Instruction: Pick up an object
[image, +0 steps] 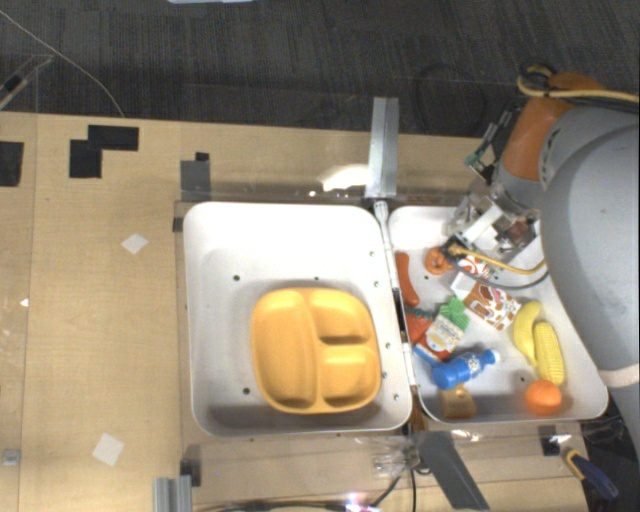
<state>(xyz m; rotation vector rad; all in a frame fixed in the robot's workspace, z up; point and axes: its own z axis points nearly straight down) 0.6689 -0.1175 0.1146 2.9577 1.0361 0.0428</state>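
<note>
Right bin, near edge: orange ball, brown block, blue bottle, yellow corn. Label-sized clutter is hard to make out. These sit at 6 o'clock from my gripper; can't tell the jaws' state.

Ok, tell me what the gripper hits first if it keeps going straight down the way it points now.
Likely the small orange toy or the red piece beside it, at the top of the right bin. The gripper points down-left at them, though depth is unclear from this single slanted view.
</note>
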